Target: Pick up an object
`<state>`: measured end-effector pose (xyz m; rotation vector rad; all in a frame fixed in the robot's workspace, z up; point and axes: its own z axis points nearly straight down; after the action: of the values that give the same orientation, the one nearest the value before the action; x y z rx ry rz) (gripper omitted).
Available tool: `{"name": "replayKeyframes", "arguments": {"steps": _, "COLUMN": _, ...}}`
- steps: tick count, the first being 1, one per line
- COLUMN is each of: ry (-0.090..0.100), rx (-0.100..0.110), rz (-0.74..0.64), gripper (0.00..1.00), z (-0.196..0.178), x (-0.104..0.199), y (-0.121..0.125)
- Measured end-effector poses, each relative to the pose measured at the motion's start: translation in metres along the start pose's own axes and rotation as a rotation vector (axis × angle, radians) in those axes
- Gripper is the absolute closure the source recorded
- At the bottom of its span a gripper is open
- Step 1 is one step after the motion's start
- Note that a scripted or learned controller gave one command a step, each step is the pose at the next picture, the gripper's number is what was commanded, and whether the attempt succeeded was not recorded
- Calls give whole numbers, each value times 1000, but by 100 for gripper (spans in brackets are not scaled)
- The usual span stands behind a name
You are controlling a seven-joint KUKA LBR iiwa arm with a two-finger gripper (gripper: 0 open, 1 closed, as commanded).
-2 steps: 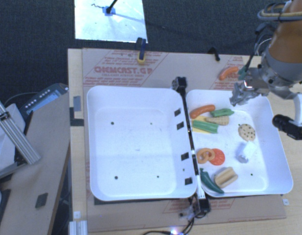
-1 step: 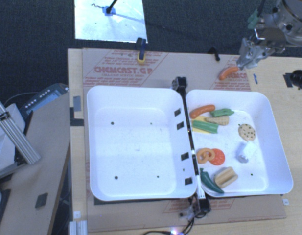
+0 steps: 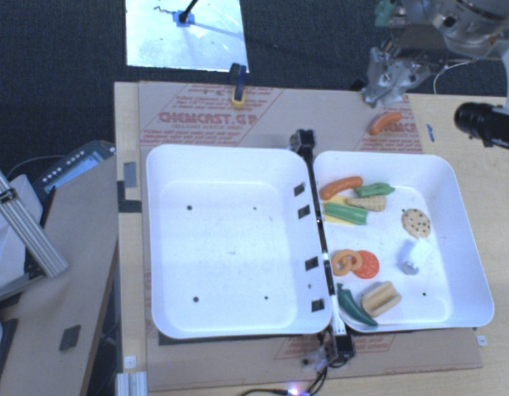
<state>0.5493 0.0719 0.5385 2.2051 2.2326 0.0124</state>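
Nearest the camera, at the right-hand shallow white plastic bin's front-left corner, a dark green curved toy pepper is lying against a tan toy bread roll; a grasp here is risking closing on both, or scraping the bin's wall. Just behind them, on the bin's left side, an orange ring-shaped pretzel is overlapping a flat red tomato slice, and both are lying so flat that a pinch is likely sliding off them. Towards the bin's middle right, a small white lump and a round speckled tan cookie are sitting apart, the easier targets. At the bin's far-left corner, a green pod, a yellow corn piece, a second green piece and a reddish-orange sausage are crowding together, so anything coming down there is risking nudging neighbours or grabbing two. Beyond the bin's far rim, an orange sausage is lying on the bench, outside the bin. Farther still, beyond that rim, the grey metal gripper is hanging above the bench, carrying nothing visible; whether it is open or closed I cannot tell. A straight descent from there is likely meeting bare bench or the stray sausage, which is round and may be rolling away.
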Motion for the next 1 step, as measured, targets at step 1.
{"name": "replayKeyframes", "arguments": {"steps": 1, "ry": -4, "rx": 6, "rz": 12, "gripper": 100, "z": 31, "x": -13, "y": 61}}
